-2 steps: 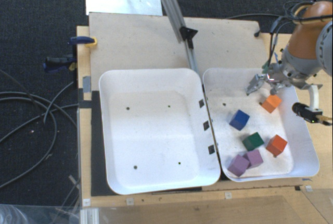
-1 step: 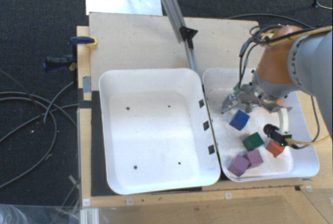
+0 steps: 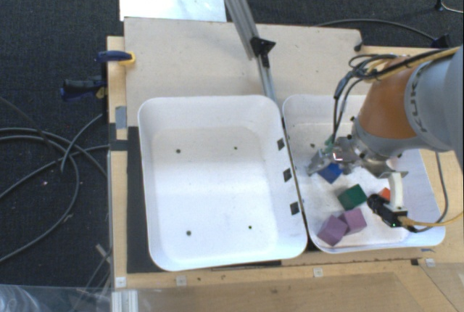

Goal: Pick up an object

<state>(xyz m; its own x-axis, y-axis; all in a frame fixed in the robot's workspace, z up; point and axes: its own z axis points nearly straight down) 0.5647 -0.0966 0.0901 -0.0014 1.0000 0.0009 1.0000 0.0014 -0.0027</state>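
Two white bins (image 3: 217,115) sit on a bench (image 3: 188,56) over dark carpet (image 3: 51,13). At right, the gripper (image 3: 324,162) touches a blue block (image 3: 330,173); its grip is unclear.

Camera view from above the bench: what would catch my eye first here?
Probably the big grey and orange arm reaching in from the right over the right bin, its gripper down beside a blue block. Near it lie a green block and two purple blocks. The left bin is a broad white patch.

blue clamp (image 3: 114,56) on bench edge — black cables (image 3: 43,151) beside.
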